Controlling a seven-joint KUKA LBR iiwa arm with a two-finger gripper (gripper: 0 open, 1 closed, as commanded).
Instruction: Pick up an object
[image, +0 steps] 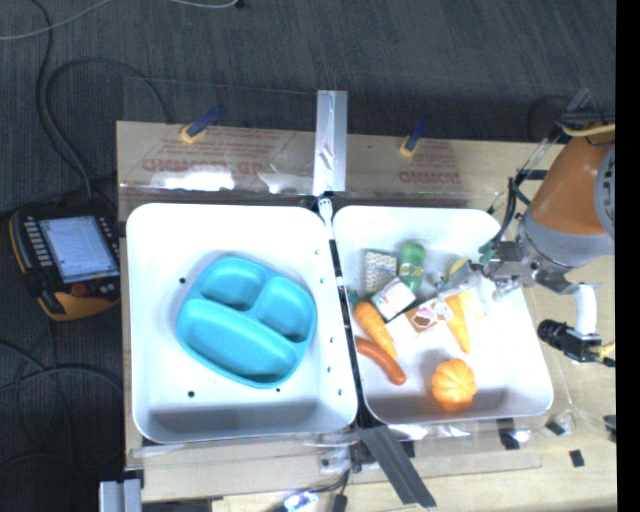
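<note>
Camera view. Two shallow white bins sit side by side on the bench. The left bin (150, 400) bears a sky-blue plastic divided tray (245, 318), set at a slant near its middle. The right bin (530, 385) holds all the loose items, crowded toward its left and centre; this is judged to be the pick source, with the left bin as the receiving side.

The grey arm with orange band (575, 195) reaches in over the right bin's upper right corner. The two-finger gripper (497, 262) hangs just above or at the bin's right rim, close to the yellow-orange wedge-shaped piece (458, 318). Nothing is seen between the fingers, and whether they stand open or closed cannot be told at this resolution.

Candidate items: a round orange toy pumpkin (452, 383) lies alone toward the front, well apart from the walls and the easiest to reach, in my judgement. An orange toy carrot (373, 322) lies with its long axis running from upper left to lower right, beside the bin's left wall. Just below it a reddish-orange sausage-shaped toy (382, 361) runs nearly parallel. A green bottle-like item (411, 258) and a small white carton with red print (428, 316) touch neighbours, which complicates a clean grasp.
</note>
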